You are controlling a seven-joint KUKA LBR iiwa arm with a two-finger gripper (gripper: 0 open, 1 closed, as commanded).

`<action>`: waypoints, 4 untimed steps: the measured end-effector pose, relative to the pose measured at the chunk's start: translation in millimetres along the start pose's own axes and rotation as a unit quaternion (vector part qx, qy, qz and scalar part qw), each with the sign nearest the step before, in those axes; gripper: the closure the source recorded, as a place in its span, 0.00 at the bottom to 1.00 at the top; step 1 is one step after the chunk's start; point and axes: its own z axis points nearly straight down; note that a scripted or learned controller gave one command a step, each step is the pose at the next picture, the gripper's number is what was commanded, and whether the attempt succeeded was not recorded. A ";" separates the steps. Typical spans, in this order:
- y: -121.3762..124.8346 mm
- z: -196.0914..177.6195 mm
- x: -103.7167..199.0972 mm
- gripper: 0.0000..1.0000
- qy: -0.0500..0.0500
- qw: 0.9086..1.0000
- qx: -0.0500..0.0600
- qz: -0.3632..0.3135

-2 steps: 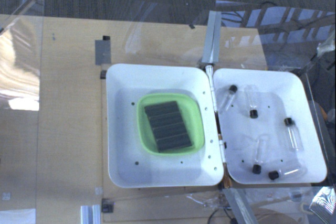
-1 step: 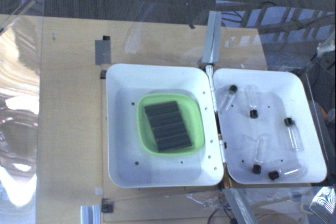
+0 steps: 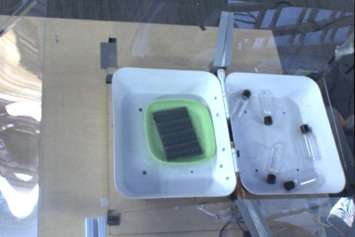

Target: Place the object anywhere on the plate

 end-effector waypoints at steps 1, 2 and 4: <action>0.0 0.0 0.0 0.00 0.000 1.000 0.000 0.000; 2.9 0.6 0.8 0.00 0.000 0.998 0.001 0.065; -12.1 1.5 -9.4 0.00 0.000 0.989 0.002 0.146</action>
